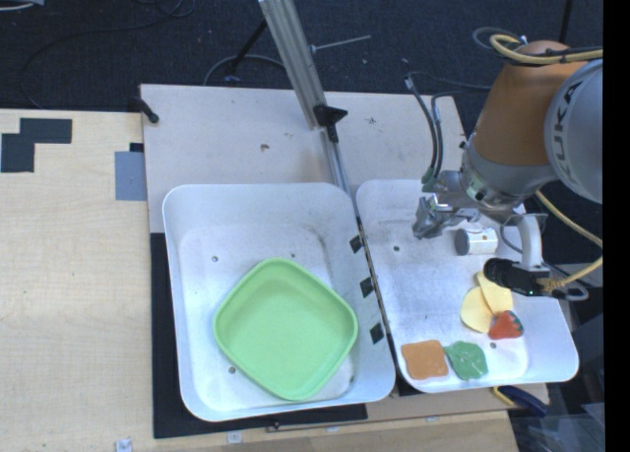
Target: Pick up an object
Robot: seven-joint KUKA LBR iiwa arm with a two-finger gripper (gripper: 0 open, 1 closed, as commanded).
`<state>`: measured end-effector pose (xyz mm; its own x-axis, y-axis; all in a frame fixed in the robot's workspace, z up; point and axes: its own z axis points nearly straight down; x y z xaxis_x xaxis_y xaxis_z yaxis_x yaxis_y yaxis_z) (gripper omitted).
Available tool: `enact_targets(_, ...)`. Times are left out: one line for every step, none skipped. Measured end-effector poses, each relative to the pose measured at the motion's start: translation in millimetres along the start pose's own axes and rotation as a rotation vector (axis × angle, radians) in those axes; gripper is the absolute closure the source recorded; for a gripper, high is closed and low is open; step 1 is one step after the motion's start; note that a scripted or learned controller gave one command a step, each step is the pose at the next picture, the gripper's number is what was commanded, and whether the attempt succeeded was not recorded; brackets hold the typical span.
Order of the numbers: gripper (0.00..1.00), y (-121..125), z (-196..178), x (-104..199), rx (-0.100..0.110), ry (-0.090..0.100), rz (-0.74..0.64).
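Yellow, red, orange and green pieces sit clustered in the near right corner of the right bin (394, 273): a yellow piece (482, 304) with a small red one (505, 325) touching its lower edge, an orange block (425, 358) and a green lump (466, 358) side by side along the bin's front. You have nothing picked yet; all four lie on the bin floor. The yellow piece's long axis runs from upper right to lower left; the orange block lies roughly square to the front rim. The gripper (433, 216) hangs over the bin's far half, well apart from them; whether its fingers are apart or together you cannot tell. In the left bin (197, 233) lies a green plate (285, 327).
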<state>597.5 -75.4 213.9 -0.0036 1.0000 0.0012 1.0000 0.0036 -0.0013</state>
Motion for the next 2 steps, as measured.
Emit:
enact_targets(1.0,-10.3,-13.2,48.3,-0.002,-0.001,0.001)
enact_targets(1.0,-29.1,-24.2,98.5,-0.002,0.0,0.0)
